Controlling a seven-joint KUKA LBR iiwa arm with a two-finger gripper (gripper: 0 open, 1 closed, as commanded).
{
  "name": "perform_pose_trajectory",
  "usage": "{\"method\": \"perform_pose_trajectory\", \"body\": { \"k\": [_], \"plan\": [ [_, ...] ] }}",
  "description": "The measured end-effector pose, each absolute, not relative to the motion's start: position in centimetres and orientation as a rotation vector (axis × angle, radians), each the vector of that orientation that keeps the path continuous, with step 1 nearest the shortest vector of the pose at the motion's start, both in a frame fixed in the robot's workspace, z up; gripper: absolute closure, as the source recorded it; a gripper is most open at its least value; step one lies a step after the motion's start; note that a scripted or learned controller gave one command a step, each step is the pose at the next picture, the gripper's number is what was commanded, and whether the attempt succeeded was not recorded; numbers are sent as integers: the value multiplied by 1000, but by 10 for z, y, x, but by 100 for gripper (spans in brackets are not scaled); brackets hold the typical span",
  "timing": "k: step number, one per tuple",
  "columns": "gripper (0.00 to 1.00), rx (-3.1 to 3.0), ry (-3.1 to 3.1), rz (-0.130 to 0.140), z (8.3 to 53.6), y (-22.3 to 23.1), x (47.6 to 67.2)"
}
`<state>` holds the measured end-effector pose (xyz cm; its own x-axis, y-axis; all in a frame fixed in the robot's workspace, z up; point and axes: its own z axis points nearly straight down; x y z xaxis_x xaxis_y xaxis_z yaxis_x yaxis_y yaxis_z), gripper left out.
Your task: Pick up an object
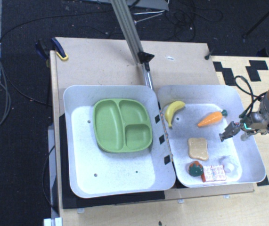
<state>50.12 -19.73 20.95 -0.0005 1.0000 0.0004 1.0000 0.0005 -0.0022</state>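
Carrot [210, 119] lies just left of the gripper [228, 133], long axis slanting up-right; can't tell how the gripper's set.

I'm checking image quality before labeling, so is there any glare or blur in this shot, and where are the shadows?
Camera view: even overhead light, soft glare washing out the right bin floor; the gripper looks slightly blurred; the green tray and banana are fairly sharp; the carrot casts a faint shadow; the surrounding floor is dark.
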Motion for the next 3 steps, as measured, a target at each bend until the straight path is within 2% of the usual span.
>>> {"method": "perform_pose_trajectory", "body": {
  "k": [1,3],
  "plan": [
    [0,-2220,-2222,1,210,-197,502],
    [0,-2220,-2219,3,120,-199,512]
  ]
}}
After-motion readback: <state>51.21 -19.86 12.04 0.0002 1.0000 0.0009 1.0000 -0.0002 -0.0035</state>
